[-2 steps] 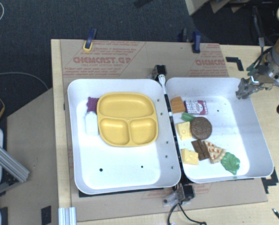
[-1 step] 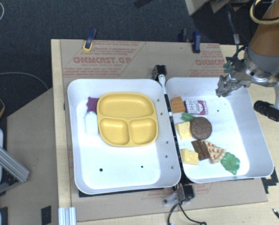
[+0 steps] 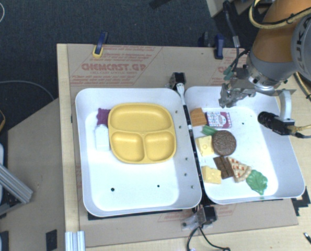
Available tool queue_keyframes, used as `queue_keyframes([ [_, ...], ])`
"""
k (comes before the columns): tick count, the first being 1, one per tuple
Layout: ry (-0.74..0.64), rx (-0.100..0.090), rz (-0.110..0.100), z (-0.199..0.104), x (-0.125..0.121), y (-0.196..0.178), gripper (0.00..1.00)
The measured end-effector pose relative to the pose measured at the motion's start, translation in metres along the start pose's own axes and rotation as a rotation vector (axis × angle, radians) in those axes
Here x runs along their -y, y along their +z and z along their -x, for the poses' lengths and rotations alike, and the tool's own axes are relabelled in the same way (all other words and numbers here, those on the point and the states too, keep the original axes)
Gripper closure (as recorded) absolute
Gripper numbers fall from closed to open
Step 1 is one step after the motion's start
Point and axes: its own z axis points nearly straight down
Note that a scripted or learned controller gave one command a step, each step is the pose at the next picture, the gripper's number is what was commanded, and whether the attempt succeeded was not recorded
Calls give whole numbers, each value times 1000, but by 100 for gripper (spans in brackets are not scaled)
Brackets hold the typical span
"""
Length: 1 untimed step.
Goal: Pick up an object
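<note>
So far nothing is picked up: my gripper [image 3: 229,99] hangs at the upper right of the frame, above the right bin [image 3: 280,156]; how wide it stands I cannot tell. The food pieces, like the brown round cookie [image 3: 224,143], lie below-left, untouched.

a yellow divided tray [image 3: 142,132] lies in the left bin [image 3: 87,140], a purple-capped white bottle [image 3: 101,131] beside it.

Bright, even light from above makes the two white bins [image 3: 87,156] glow almost too white, shadows are small and soft, the dark floor at 11 o'clock looks grainy, and everything is slightly blurry.
</note>
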Motion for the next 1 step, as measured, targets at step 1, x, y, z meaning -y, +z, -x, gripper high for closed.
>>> queue_keyframes([
  [1,1,2,5,-51,-10,-12,100],
])
